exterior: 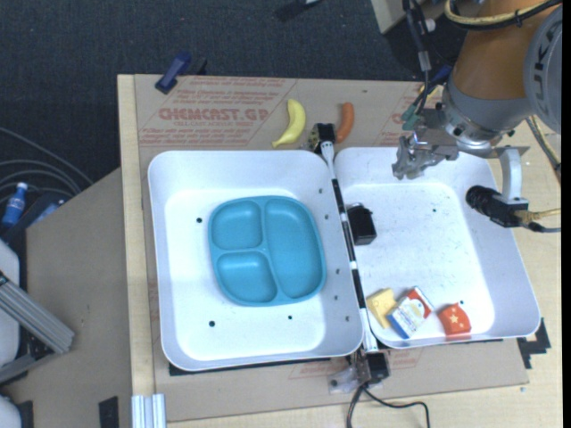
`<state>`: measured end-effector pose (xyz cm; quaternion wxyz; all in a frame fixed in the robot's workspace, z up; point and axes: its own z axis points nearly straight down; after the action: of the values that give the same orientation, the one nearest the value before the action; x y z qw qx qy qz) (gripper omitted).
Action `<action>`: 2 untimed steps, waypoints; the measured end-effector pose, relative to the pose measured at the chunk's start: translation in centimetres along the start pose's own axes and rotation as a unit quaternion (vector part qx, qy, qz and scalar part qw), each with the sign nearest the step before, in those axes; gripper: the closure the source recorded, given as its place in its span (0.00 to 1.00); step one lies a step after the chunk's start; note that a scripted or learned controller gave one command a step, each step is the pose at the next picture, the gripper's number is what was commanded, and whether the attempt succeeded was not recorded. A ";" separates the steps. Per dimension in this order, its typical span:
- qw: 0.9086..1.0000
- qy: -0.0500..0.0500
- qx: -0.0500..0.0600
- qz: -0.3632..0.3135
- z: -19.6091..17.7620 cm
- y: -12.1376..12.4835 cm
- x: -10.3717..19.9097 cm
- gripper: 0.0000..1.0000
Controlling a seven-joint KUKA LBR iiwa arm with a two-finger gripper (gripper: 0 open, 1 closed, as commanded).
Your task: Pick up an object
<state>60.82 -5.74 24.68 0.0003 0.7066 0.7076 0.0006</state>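
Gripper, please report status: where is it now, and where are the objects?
Gripper over right bin's far edge, nothing seen held. Yellow block, small carton, red piece at near edge. Path unobstructed.

Bright even overhead light, slight softness

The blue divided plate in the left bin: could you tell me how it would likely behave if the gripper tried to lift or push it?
The blue divided plate looks like rigid moulded plastic, so it should stay stiff. It is wide, shallow and lies flat, so it will probably slide across the left bin rather than tip. Its smooth low rim may slip from the gripper.
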 end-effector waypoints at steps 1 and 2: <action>1.000 0.001 0.002 0.000 0.0 -3.0 6.4 1.00; 1.000 0.000 0.000 0.000 0.6 3.8 11.1 1.00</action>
<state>64.61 5.36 24.06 -0.0002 0.7066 0.7076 0.0004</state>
